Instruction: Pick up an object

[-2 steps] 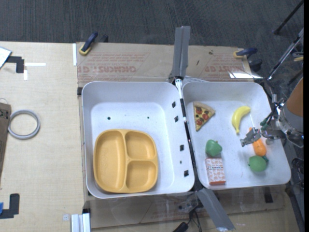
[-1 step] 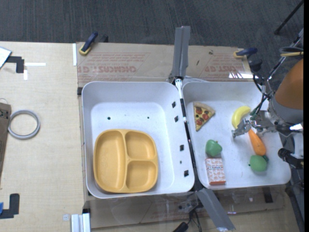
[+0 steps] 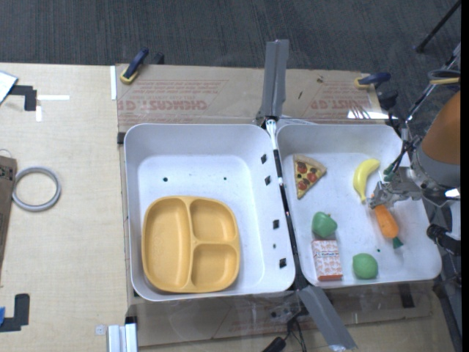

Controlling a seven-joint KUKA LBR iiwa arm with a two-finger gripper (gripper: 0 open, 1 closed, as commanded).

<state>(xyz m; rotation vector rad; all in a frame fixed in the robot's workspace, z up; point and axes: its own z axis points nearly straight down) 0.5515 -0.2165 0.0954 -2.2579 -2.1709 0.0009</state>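
One carrot (image 3: 386, 222) just beneath the claw (image 3: 384, 194) — banana (image 3: 364, 177) beside it — claw's state unclear.

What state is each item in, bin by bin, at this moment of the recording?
Yellow divided plate: flat in the left bin.
Pizza slice: flat in the right bin.
Banana: lying beside the gripper.
Carrot: lying just below the gripper.
Green pepper: resting above the small box.
Green ball: resting near the front wall.
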